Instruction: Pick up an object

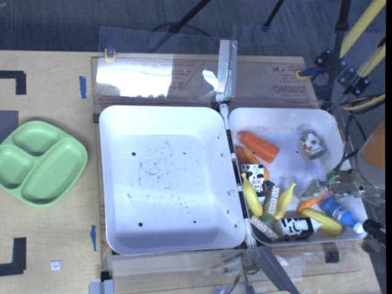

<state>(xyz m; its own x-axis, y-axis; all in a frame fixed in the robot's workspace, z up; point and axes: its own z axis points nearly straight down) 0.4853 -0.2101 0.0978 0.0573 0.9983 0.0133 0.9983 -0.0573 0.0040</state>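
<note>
The right bin (278, 120) holds a jumble of small objects. An orange carrot-like piece (259, 145) lies at its upper left, with a small patterned cup (311, 144) on its side to the right. Lower down are three yellow bananas (252, 195) (285, 201) (321, 220), a black-and-white cow-patterned block (257, 177), a black-and-white packet (297, 226) and a blue bottle (340, 212). My gripper (339, 184) hangs low over the bin's right side, just above the blue bottle and an orange scrap (311, 199). The arm's orange band (375, 152) shows at the right edge.
The left bin (162, 176) sits beside the right one, sharing a middle rim (233, 164). A green divided plate (41, 162) rests on the bench at far left. A clear plastic wall (159, 66) stands behind the bins. Cables and stand legs crowd the right edge.
</note>
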